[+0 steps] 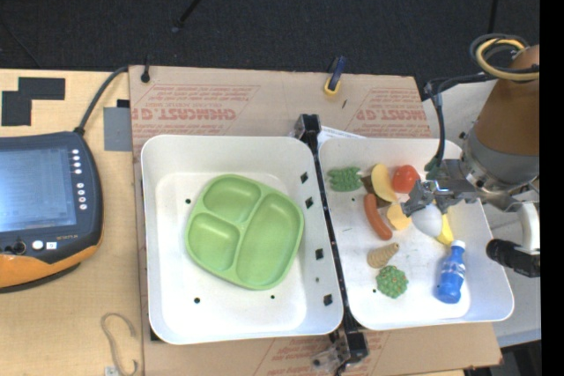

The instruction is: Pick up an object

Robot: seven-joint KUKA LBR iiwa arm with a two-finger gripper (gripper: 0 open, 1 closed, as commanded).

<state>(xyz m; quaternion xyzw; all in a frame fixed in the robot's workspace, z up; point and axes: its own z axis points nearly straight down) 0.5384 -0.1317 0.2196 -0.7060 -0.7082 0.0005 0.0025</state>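
Observation:
The right bin holds several toy foods: a red tomato, a yellow banana, a leafy green piece, an orange-red sausage, a tan cone, a green broccoli and a blue bottle. My gripper hangs low over the bin's upper middle, just right of the tomato and above a small yellow piece. Nothing is seen held in it.
The left bin carries a green divided plate. A black divider runs between the bins. A tablet-like pendant lies at the far left on the bench. A yellow clamp sits at the back edge.

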